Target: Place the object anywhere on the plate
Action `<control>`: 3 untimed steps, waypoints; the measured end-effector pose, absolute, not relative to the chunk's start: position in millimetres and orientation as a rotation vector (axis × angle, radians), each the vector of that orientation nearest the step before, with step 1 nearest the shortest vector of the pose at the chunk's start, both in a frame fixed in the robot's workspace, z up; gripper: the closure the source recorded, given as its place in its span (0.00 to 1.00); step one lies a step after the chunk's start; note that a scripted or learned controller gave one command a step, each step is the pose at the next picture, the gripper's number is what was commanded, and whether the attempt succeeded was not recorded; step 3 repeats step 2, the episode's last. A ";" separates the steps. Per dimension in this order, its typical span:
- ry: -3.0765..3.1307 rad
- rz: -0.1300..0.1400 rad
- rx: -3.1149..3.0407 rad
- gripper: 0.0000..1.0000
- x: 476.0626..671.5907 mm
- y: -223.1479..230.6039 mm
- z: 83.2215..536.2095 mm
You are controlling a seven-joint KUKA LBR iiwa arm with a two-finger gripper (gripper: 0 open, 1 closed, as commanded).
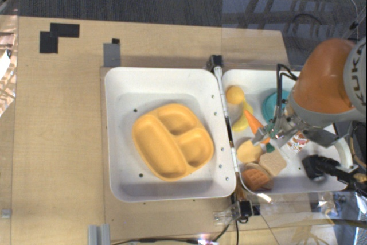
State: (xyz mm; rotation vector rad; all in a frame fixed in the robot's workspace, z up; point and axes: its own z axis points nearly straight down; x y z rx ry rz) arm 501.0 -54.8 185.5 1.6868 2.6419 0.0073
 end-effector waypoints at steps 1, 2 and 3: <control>2.786 0.007 1.429 1.00 525.4 -46.4 244.2; 2.787 0.007 1.431 0.00 525.0 -46.4 243.4; 2.787 0.007 1.431 0.00 525.0 -46.4 243.4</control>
